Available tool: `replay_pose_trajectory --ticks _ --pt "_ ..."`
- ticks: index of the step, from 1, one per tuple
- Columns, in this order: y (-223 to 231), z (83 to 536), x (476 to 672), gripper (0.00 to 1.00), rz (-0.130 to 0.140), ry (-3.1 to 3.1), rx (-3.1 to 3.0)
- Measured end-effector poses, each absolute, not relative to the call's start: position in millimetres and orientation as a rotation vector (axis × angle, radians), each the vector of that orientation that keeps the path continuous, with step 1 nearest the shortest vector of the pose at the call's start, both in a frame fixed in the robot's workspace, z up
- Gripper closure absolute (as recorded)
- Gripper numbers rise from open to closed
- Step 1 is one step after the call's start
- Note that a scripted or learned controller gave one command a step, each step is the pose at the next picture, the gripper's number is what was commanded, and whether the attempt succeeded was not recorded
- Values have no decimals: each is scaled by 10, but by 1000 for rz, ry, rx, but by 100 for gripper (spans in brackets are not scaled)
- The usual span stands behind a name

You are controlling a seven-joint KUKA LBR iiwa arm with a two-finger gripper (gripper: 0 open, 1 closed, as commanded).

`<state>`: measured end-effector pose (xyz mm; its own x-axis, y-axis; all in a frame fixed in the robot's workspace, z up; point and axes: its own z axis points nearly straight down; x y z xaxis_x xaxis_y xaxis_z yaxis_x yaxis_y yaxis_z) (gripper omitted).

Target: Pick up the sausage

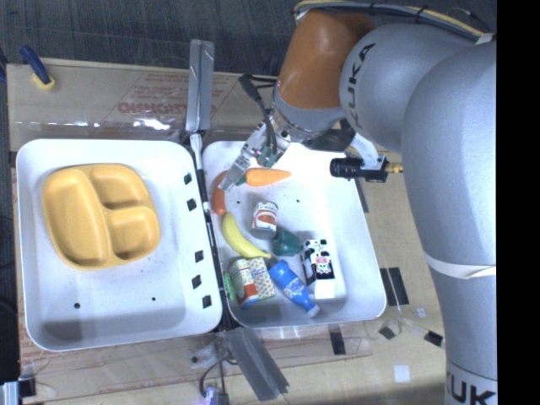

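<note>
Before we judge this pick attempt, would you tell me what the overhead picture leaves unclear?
- Sausage: the hand covers its upper end, so contact or grip cannot be judged.
- Hand: too small and blurred to tell open from shut.
- Can and carton: labels too small to read.
- Right bin: the arm hides its far right corner.

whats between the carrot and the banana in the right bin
In the camera view, a small red-and-white can lies between the carrot and the banana, on the white floor of the right bin.
</note>
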<state>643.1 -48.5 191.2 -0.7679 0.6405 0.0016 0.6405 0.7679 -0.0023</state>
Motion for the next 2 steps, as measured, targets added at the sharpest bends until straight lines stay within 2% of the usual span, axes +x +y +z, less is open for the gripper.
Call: replay_pose_trajectory --ticks 1,2 --pt "373 1912 6289 0 2 -3019 -859" --pt "-547 1912 6108 0 3 -2993 -949"
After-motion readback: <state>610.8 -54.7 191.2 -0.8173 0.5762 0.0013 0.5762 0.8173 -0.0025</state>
